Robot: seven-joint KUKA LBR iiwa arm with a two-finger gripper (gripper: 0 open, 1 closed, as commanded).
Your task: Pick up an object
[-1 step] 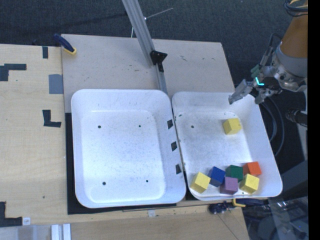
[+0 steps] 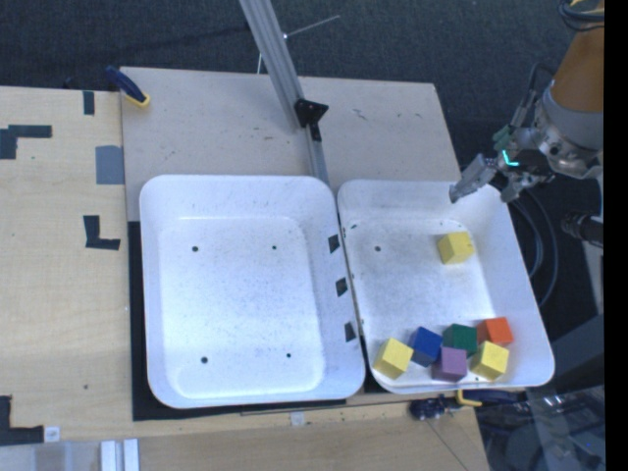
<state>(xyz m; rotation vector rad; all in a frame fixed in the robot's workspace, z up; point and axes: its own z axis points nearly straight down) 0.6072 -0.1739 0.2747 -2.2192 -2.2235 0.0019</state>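
Yellow, rigid and probably light, the lone cube [image 2: 454,247] in the right bin [image 2: 392,283] (flat opposite faces suit pinching) sits below the fingers [image 2: 473,181], spread empty.

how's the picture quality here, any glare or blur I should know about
Camera view: light is even, with soft glare washing out the white of the left bin; the right bin shows fine dark speckles; the blocks are fairly sharp with short shadows; the gripper is slightly blurred.
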